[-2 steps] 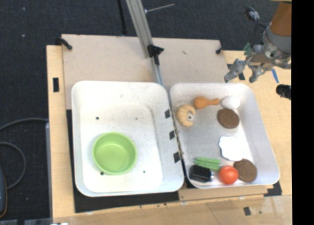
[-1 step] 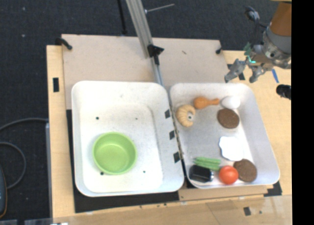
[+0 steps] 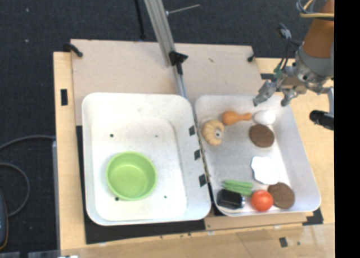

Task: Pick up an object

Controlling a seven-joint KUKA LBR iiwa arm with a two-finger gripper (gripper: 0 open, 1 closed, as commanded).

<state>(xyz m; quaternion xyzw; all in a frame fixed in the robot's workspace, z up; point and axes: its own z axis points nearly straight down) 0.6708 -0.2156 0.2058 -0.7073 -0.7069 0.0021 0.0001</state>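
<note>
A: Pincer [image 3: 274, 95], two dark fingers spread wide with nothing between them, hangs over the far rim of the right-hand shallow white bin [image 3: 301, 155]; the grey arm with its orange band [image 3: 319, 37] enters from the right edge of the view.

B: And the objects nearest those fingers?

A: Small white egg-shaped object [image 3: 264, 117] lies in the bin just below the pincer, apart from the fingertips; touching its left side is the orange gourd-shaped toy with a thin neck [image 3: 233, 118]; just under the white object rests a round brown cookie-like disc [image 3: 261, 136].

B: Contents farther from the pincer?

A: Tan ridged shell-like pastry [image 3: 212, 132] sits by the bin's left wall; a flat white irregular piece [image 3: 266, 170] lies below the brown disc; along the near edge, left to right, a black rectangular block [image 3: 230, 199], a red tomato-like ball [image 3: 261, 200] and a second brown disc [image 3: 281, 195]; a green bean-pod shape [image 3: 238, 185] lies just above the black block; all of these are well apart from the fingers.

B: Left compartment?

A: Left-hand shallow white bin [image 3: 140, 116] holds a light green plastic bowl [image 3: 131, 175], upright, toward its near left corner; a grey metal strut [image 3: 160, 23] slants down from the top of the view to the gap between the two bins.
</note>
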